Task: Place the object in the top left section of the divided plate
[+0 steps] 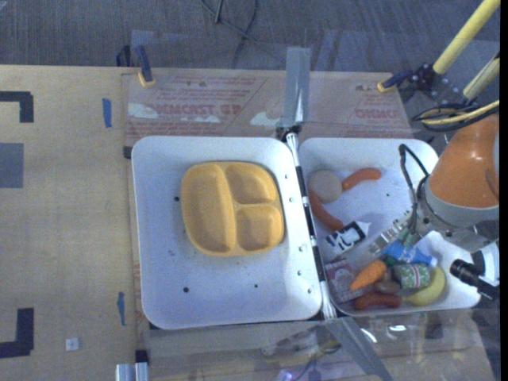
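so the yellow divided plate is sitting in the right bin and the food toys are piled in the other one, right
Not quite: the camera view shows the yellow divided plate in the left bin, not the right. The food toys, such as the small carrot, are piled in the right bin.

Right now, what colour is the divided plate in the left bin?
Yellow-orange, plain, no pattern. The divided plate shows best in the camera view.

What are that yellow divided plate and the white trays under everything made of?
The divided plate looks like moulded plastic: even yellow colour, rounded ridges, matte with a soft sheen. The left bin and right bin seem plastic too: smooth white, rounded corners, faintly glossy.
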